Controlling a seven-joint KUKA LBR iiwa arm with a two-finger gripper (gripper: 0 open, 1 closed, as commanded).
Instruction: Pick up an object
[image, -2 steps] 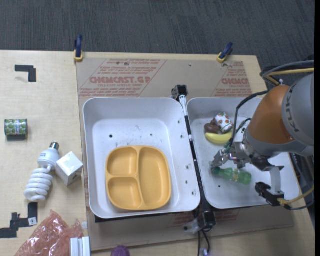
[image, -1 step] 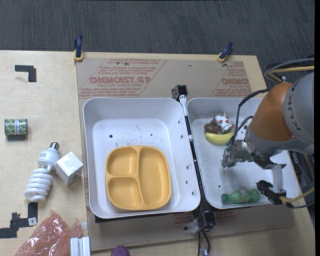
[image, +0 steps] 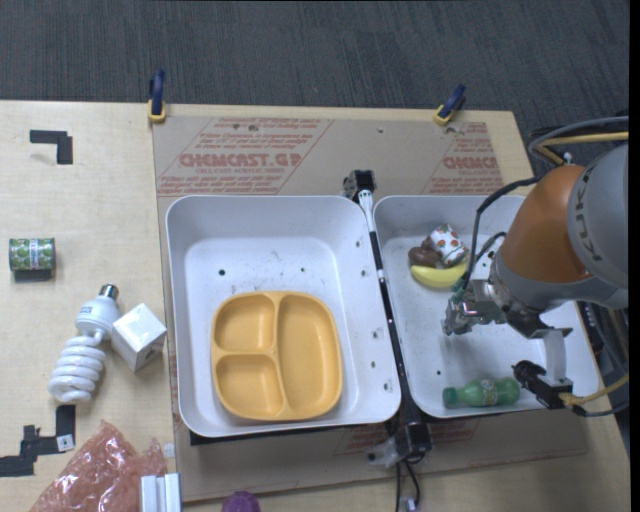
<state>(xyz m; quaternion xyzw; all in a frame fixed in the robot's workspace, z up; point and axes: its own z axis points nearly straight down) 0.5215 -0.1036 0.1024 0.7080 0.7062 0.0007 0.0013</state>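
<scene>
Here, in the camera view, the tool (image: 462, 318) hangs low inside the right bin (image: 420, 390), below a banana (image: 437, 275) and a spotted round toy (image: 446, 243); how wide it stands I cannot tell. A green bottle (image: 482, 393) lies on its side near the front wall. The left bin (image: 190, 330) holds a yellow divided plate (image: 277, 355).

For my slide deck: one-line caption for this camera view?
Arm's hand hovers in the right bin between banana and green bottle.
</scene>
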